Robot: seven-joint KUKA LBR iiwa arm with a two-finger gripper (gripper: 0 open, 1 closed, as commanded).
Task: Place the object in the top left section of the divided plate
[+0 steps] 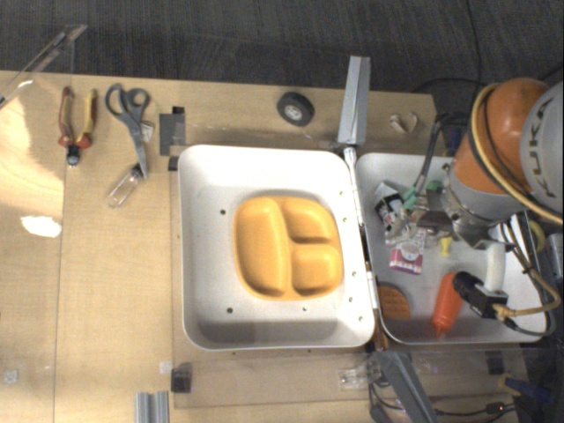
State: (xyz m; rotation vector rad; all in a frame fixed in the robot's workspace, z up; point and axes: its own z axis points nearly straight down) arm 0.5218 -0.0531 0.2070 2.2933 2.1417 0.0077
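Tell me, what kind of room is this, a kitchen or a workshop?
Most likely a robot lab or workshop: a robot arm reaches over white bins on a wooden bench, with scissors, pliers and a tape roll lying nearby.

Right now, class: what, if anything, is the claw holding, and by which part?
It cannot be told. The claw hangs low over the right bin among small items, with the yellow divided plate in the left bin.

Bench top [97, 280]: pale wood-look board, smooth, with a soft sheen at left. Left white bin [203, 236]: smooth moulded plastic, matt. Yellow divided plate [287, 245]: plastic, satin gloss. Grey-handled scissors [134, 126]: bright metal blades. Black tape roll [295, 108]: dull. Orange carrot-shaped toy [445, 305]: smooth plastic look. Floor beyond bench: dark, rough carpet weave.
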